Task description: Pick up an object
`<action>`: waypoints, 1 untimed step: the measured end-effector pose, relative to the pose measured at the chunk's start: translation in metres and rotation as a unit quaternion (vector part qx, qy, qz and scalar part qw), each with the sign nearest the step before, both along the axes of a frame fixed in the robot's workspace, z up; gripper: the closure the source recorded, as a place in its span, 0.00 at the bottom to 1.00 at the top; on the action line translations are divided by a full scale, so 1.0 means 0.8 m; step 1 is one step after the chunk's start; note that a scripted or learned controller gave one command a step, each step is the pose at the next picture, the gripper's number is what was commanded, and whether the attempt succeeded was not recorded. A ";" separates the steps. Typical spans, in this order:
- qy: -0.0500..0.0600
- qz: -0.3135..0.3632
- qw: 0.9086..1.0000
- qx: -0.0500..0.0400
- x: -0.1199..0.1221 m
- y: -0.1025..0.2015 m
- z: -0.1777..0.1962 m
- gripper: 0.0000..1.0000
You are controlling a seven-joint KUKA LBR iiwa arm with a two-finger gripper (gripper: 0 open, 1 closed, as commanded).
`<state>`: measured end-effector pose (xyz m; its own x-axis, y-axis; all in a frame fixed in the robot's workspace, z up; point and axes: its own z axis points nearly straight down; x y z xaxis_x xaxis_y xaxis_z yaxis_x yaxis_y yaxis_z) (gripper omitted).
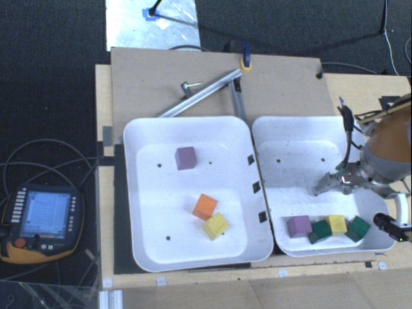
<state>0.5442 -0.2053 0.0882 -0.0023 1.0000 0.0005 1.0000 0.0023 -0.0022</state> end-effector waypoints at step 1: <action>-0.003 0.001 1.000 -0.001 0.002 -0.001 0.017 1.00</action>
<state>0.5460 -0.2059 0.1016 -0.0048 1.0000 -0.0017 1.0000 0.0048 0.0046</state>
